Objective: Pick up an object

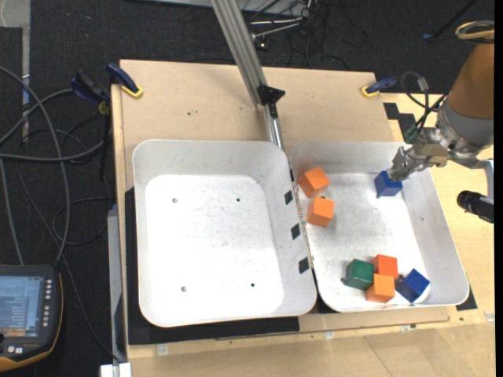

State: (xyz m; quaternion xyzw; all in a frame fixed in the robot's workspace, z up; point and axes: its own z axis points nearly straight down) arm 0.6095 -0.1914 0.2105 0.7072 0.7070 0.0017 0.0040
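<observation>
Camera view: hand (398,170) above blue cube (387,184) (corner-on, no long axis).

A: Which parts are cut off by the frame?

B: The arm (471,93) is cropped at the right edge, so its base is out of sight. A handheld screen unit (27,312) is cropped at the near left corner.

A: What is hidden at the gripper (401,167)?

B: It overlaps the far side of a blue block (387,184); whether the fingers enclose it cannot be told.

A: And in the near cluster?

B: An orange block (381,287) partly covers the red-orange block (386,265) behind it.
</observation>
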